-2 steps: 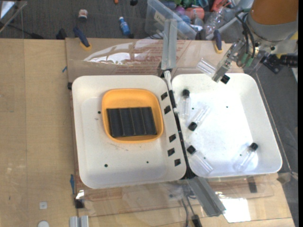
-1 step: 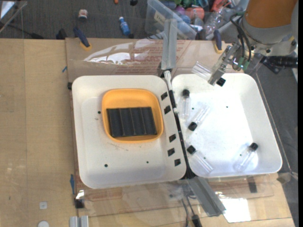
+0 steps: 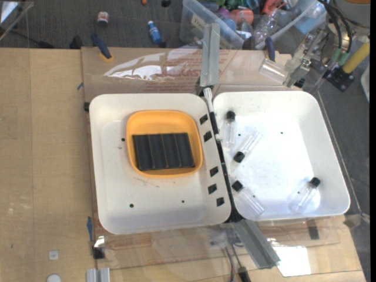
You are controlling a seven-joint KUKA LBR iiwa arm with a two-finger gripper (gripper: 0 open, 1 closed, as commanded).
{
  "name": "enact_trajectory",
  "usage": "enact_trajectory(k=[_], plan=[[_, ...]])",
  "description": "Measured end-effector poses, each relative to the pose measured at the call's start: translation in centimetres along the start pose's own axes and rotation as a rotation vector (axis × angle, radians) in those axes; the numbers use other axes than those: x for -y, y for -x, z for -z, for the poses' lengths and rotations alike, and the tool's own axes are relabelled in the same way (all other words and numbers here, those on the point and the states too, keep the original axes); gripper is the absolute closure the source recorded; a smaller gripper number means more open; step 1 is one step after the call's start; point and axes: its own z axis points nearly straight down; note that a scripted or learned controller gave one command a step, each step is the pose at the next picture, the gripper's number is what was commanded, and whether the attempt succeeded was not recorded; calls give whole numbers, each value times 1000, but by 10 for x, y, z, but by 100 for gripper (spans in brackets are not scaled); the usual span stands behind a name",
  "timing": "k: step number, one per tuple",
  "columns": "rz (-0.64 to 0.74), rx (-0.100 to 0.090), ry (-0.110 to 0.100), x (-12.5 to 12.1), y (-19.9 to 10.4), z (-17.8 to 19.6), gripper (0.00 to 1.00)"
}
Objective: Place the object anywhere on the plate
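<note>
The left white bin (image 3: 111,210) holds the orange plate (image 3: 164,120), with a black ribbed block (image 3: 163,151) covering its middle, so only the rim and corners lie free for a drop. The right white bin (image 3: 329,151) holds four clear black-capped vials: two (image 3: 229,128) (image 3: 245,147) near the divider, one (image 3: 247,197) at the front, one (image 3: 305,194) towards the front right corner. The gripper (image 3: 305,60) waits behind the right bin; I cannot tell how it is set.

Pretty clearly a robotics lab: two white bins (image 3: 276,213) clamped onto a wooden table (image 3: 41,157), cables all around the robot arm (image 3: 346,4), and a clear tub of toys (image 3: 247,7) on the carpet.
</note>
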Motion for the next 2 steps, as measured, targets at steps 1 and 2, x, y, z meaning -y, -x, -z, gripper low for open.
enact_trajectory(k=[1, 2], plan=[[265, 3, 0, 37, 9, 72, 100], [510, 3, -1, 94, 41, 72, 100]])
